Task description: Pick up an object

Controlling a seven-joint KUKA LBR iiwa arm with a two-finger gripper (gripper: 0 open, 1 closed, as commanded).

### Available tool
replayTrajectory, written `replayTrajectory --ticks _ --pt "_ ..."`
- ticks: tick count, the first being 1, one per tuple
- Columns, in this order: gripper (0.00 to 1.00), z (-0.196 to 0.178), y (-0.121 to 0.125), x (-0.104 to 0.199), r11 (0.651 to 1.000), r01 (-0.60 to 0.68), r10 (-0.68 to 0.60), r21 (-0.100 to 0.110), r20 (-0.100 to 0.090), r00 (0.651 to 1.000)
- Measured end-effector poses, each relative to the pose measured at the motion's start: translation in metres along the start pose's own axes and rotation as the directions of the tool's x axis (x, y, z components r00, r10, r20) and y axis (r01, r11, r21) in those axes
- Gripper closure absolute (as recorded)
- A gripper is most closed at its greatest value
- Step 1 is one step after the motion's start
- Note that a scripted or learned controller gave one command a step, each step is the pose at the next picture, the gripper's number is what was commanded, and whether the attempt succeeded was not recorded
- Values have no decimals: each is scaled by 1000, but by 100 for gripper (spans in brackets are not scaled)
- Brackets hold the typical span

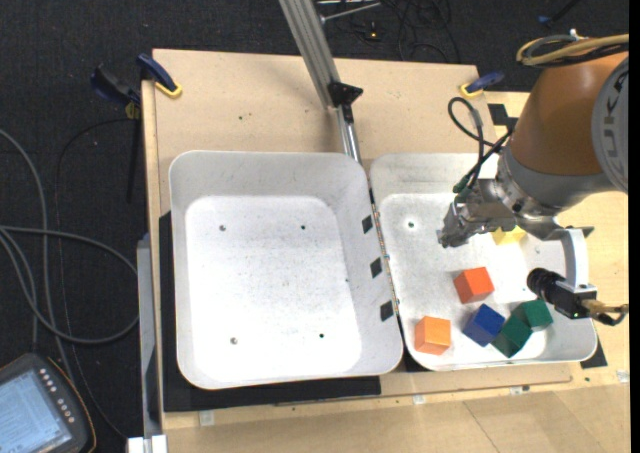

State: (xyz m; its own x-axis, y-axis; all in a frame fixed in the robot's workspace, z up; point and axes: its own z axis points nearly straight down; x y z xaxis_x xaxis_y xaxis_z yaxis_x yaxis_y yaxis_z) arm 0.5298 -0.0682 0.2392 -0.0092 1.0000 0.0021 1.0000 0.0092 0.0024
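We note two bins on the counter (250, 91): left bin (190, 271) and right bin (420, 186), side by side, rims touching. In right bin, near-right area: five blocks. Block A (473, 284) sits behind block B (433, 334); block C (486, 324) lies right of B; blocks D (514, 337) and E (537, 314) adjoin C's right. Pincer (455, 231) hangs over right bin, behind A.

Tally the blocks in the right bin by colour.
Orange: 2
Green: 2
Blue: 1
Yellow: 1, partly hidden by the gripper
Total: 6
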Motion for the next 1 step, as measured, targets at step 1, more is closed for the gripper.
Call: replayTrajectory --ticks 1 --pt "100 -9 -1 51 1000 -1 1 0 1 1000"
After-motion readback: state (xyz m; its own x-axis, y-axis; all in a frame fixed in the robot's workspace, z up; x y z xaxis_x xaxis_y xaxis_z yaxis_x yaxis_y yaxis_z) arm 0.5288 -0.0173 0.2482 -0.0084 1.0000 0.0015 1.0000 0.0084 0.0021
